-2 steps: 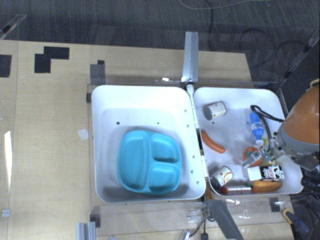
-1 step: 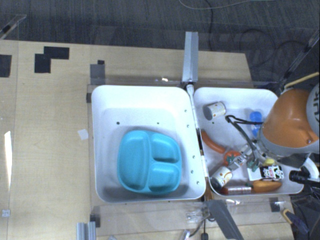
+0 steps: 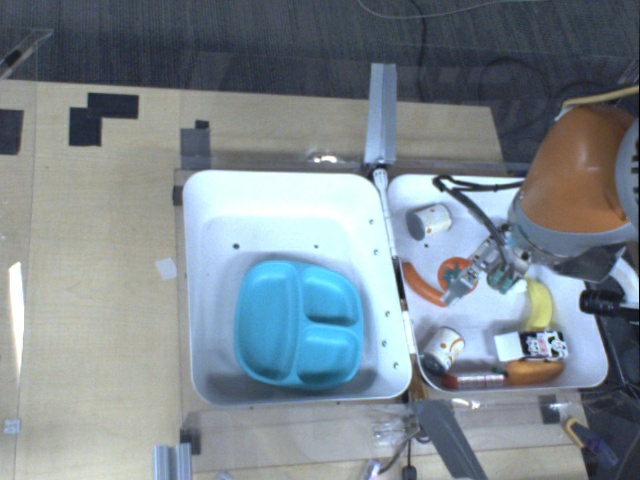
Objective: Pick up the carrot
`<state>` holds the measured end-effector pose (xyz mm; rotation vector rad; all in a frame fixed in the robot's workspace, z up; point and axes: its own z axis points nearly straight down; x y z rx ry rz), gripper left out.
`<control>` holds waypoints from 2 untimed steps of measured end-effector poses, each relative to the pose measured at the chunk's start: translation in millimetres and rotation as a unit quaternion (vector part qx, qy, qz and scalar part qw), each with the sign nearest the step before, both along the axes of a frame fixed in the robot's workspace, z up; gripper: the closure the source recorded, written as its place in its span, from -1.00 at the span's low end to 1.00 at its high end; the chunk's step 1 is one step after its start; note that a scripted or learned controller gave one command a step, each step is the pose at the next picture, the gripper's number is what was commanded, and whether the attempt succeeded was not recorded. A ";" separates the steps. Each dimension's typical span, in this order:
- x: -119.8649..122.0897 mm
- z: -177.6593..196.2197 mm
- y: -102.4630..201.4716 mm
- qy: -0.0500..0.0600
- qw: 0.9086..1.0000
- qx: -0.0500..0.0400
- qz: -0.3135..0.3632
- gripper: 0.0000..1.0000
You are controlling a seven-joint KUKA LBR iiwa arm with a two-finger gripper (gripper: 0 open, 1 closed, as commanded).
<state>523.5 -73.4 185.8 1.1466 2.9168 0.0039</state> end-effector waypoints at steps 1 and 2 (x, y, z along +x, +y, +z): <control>-15.5 -91.1 -55.7 0.001 0.999 0.000 0.046 1.00; -35.4 0.3 -32.3 0.000 0.997 0.000 -0.074 1.00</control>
